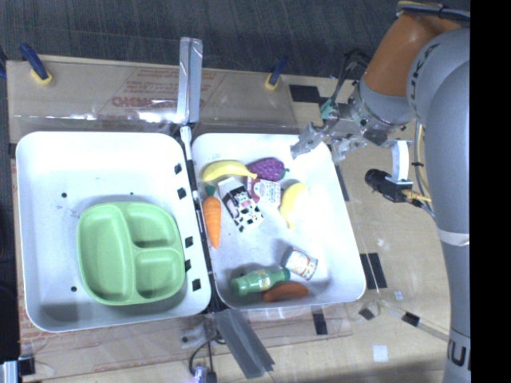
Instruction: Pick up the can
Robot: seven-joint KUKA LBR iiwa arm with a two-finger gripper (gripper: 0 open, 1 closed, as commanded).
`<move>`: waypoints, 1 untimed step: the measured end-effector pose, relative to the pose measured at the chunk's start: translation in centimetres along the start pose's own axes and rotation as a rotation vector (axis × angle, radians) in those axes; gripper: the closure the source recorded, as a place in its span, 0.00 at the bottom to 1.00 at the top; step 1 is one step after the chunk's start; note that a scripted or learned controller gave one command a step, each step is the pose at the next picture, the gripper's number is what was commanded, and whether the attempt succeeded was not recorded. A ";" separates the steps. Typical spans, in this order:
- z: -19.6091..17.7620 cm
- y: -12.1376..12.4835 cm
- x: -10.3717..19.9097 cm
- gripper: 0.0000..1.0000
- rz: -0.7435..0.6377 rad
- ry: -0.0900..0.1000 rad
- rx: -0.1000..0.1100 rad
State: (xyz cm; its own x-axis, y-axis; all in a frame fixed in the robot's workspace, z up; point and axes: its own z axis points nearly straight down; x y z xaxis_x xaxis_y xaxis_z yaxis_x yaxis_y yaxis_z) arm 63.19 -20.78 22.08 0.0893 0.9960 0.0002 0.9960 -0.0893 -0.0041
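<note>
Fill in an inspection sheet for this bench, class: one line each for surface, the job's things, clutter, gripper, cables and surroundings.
Surface: bench bearing two shallow white bins, left bin and right bin.
Job's things: can lying on its side near the right bin's front, beside the green bottle.
Clutter: banana, purple fruit, yellow fruit, carrot, small carton and an orange-red item in the right bin; green divided tray in the left bin.
Gripper: gripper above the right bin's back right corner, far from the can; finger state unclear.
Cables: dark cable by the wrist.
Surroundings: blue clamps at the bench's back edge.
</note>
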 end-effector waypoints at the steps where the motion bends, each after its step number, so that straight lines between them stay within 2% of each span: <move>1: 8.0 -1.5 7.8 0.00 -0.064 -0.001 0.001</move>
State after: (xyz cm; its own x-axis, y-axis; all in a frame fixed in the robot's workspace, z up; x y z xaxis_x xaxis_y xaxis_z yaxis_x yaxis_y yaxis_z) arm 62.40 -12.92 14.13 0.0258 0.9997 -0.0003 0.9997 -0.0258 -0.0047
